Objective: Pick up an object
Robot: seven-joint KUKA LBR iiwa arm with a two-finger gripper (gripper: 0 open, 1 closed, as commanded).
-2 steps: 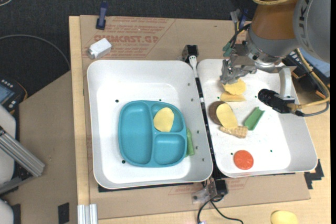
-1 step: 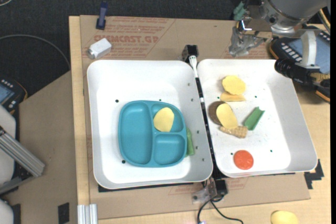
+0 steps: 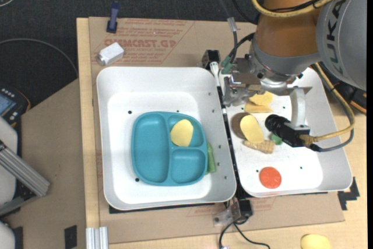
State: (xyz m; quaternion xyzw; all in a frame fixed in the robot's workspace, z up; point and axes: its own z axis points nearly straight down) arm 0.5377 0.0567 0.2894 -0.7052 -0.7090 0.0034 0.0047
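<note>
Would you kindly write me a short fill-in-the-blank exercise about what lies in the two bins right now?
1. The teal divided tray lies in the ____ bin.
2. A ____ object rests in the tray's upper right compartment.
3. The round disc near the right bin's front is ____.
4. The arm's band is ____.

Missing words: left; yellow; orange; orange

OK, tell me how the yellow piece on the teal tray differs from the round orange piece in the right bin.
The yellow piece is pale yellow and egg-shaped; the orange piece is orange-red and a flat-looking disc. The yellow piece sits in an upper compartment of the teal tray in the left bin; the orange piece lies straight on the floor of the right bin, near its front edge. Both lie free, away from the arm.
</note>
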